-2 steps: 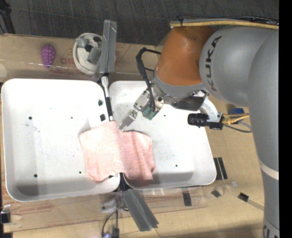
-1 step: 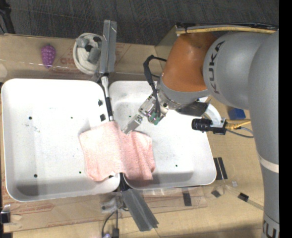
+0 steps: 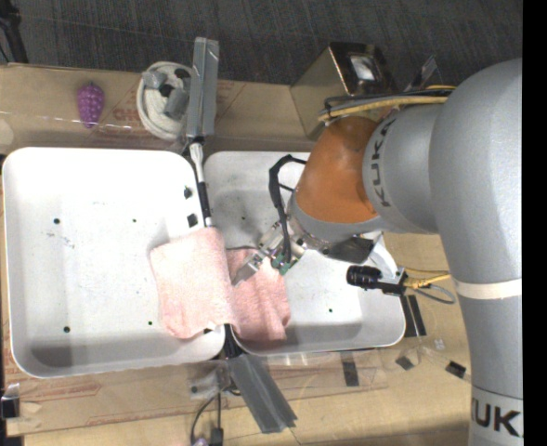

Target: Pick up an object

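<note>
A pink cloth (image 3: 208,282) lies draped over the divider between the two bins, part in the left bin (image 3: 78,249) and part in the right bin (image 3: 329,328). My gripper (image 3: 259,260) hangs low over the right bin, its tip right at the cloth's upper right part. The grey and orange arm covers much of the right bin behind it. Nothing can be seen held between the fingers.
A purple grape-like toy (image 3: 90,103) and a white roll (image 3: 164,98) sit on the bench behind the left bin. A grey metal bar (image 3: 201,91) stands at the divider's far end. A brown box (image 3: 347,77) is behind the right bin.
</note>
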Motion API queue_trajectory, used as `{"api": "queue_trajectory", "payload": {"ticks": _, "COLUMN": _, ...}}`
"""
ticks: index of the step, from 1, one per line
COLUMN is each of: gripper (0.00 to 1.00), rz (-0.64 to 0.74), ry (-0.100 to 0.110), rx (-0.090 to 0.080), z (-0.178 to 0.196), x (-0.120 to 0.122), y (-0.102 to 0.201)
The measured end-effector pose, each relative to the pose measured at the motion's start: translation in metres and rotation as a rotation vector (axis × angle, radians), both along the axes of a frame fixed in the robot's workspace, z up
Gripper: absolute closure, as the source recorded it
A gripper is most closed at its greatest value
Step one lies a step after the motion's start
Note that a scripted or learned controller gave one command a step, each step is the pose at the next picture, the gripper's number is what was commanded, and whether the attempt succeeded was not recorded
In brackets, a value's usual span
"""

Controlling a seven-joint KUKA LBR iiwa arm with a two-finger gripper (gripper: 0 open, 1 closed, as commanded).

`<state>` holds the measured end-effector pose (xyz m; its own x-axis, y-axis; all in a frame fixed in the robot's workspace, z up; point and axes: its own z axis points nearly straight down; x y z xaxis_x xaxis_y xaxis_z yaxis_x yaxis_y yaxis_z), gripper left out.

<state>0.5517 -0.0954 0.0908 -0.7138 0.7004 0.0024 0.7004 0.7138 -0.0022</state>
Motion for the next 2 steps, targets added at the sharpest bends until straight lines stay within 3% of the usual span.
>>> {"api": "queue_trajectory", "payload": {"ticks": 1, "gripper": 1.00, "rz": 0.003, "ry": 0.001, "rx": 0.000, "z": 0.010, "x": 0.000, "y": 0.000}}
{"api": "queue_trajectory", "payload": {"ticks": 2, "gripper": 1.00, "rz": -0.102, "ry": -0.003, "rx": -0.001, "z": 0.102, "x": 0.048, "y": 0.020}}
